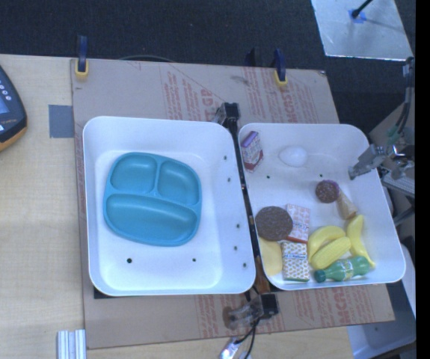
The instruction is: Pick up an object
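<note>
At right edge, above the right bin (pixel 379 144), the gripper (pixel 358 170) is seen; fingers' state can't be told. Nothing is seen held. Green bottle (pixel 342 271) lies on its side nr front rim, long axis approx left-right. Blue divided plate (pixel 153 199) sits in left bin (pixel 95 137).

Two white bins are seen: the left bin (pixel 95 200) holds a light blue divided plate (pixel 153 198). In the right bin (pixel 334 134), a dark brown round patty (pixel 274 222), yellow bananas (pixel 333 244), a green bottle (pixel 342 270), a maroon-and-white carton (pixel 252 149) and a red-patterned white packet (pixel 299 221) are shown. Tan cardboard with red print (pixel 192 92) is seen at the upper middle of the frame.
</note>
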`<state>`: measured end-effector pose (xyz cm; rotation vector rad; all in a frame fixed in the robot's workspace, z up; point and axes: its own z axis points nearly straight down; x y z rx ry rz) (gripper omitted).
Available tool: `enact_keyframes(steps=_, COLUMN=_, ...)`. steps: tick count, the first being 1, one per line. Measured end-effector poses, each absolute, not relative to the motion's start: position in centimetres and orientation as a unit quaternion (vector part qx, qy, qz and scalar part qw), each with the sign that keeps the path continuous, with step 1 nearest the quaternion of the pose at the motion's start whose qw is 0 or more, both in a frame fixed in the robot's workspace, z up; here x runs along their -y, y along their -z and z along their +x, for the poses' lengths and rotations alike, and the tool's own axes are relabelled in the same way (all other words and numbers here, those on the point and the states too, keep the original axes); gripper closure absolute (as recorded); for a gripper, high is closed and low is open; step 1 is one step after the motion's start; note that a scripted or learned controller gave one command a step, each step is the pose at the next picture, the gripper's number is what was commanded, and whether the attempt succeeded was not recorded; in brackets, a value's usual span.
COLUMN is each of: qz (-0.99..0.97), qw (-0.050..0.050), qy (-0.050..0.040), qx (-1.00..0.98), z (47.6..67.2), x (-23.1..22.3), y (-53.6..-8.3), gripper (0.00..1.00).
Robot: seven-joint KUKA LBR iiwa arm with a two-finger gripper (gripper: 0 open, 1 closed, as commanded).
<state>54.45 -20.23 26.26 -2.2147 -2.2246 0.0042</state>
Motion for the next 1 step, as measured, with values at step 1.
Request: enact_keyframes(steps=1, qz=-0.704, qw=0.002, qy=-0.0027, qx=0.711, z=58.46, x=21.1, y=-18.18, gripper=0.0)
